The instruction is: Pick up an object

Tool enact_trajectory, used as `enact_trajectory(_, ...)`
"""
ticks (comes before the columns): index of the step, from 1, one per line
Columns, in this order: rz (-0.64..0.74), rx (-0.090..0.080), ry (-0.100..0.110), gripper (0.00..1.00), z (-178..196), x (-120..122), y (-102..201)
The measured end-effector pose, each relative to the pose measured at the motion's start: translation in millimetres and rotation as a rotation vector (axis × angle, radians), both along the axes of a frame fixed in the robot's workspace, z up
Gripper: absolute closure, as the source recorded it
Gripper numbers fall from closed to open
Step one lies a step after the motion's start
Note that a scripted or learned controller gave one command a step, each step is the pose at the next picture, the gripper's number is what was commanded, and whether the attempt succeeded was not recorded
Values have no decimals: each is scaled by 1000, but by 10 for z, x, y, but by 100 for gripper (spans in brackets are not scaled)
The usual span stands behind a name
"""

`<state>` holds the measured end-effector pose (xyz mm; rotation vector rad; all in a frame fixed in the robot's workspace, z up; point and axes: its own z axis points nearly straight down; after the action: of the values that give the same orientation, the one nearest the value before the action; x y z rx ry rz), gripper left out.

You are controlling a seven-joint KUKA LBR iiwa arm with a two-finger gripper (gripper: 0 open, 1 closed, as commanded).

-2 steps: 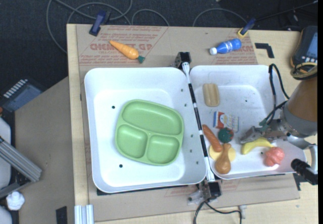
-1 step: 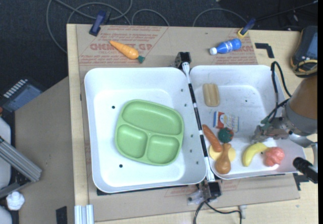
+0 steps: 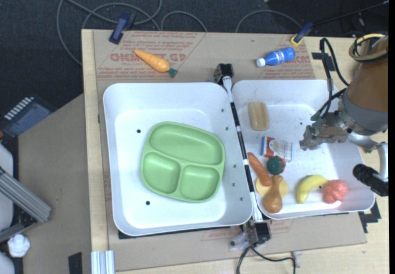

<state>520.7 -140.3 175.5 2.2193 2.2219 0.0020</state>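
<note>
My gripper (image 3: 310,141) hangs over the right white bin (image 3: 296,91), near its right side, above bare bin floor. To its left in that bin lie a tan bread-like piece (image 3: 258,116), a small red and white packet (image 3: 276,146), a dark green ball (image 3: 275,165), an orange carrot (image 3: 259,169) and a brown pear-shaped object (image 3: 273,193). A yellow banana (image 3: 308,186) and a pink object (image 3: 334,191) lie below the gripper toward the bin's front. Nothing shows between the fingers.
The left white bin (image 3: 123,106) holds a green divided tray (image 3: 183,161). On the bench behind the bins lie an orange carrot (image 3: 154,61), a blue and white bottle (image 3: 276,57) and a blue clip (image 3: 120,27). The grey arm (image 3: 370,97) enters from the right.
</note>
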Motion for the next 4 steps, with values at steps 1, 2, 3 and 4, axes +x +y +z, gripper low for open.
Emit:
enact_trajectory(1, 0, 0, 0, 100, 91, 119, 759)
enact_trajectory(2, -1, -1, 0, 0, 90, 117, 756)
enact_trajectory(3, -2, -1, 2, 0, -912, 7, 441)
enact_trajectory(4, -2, -1, 1, 100, -815, 9, 446)
